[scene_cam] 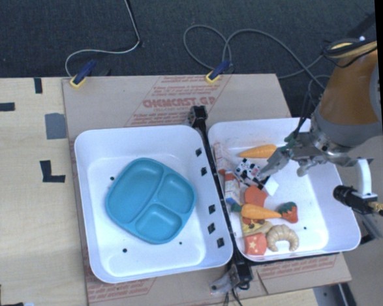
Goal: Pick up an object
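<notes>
On the left, the left bin (pixel 89 189) carries only a blue divided plate (pixel 150 199), so your target is in the right bin (pixel 325 192), where the small toys lie in a heap against its left wall. The black-and-white toy (pixel 246 171) lies just left of the gripper (pixel 264 178), almost touching its tip. From this view you cannot tell whether the gripper is released or clenched, and nothing is seen held in it.

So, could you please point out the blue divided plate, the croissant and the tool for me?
blue divided plate (pixel 150 200): camera view, on the ridge between its compartments.
croissant (pixel 283 237): camera view, on the middle of its curved back.
tool (pixel 264 178): camera view, at the fingertip end over the right bin.
</notes>
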Controlling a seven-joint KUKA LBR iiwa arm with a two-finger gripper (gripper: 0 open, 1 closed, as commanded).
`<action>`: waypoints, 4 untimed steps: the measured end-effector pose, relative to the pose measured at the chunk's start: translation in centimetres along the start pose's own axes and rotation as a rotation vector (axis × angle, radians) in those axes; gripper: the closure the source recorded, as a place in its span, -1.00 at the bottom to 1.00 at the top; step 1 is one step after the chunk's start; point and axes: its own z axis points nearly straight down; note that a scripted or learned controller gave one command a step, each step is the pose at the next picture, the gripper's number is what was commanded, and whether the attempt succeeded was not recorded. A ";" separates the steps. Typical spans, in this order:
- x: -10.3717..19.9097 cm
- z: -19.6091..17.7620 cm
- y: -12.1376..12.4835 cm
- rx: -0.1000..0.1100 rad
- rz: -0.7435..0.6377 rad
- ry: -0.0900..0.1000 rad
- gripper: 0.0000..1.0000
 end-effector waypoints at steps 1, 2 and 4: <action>1.1 12.9 2.3 -0.001 0.000 0.000 -1.00; 1.3 13.6 -0.5 -0.009 0.000 -0.003 -1.00; 0.4 13.7 -1.7 -0.005 0.002 -0.002 -1.00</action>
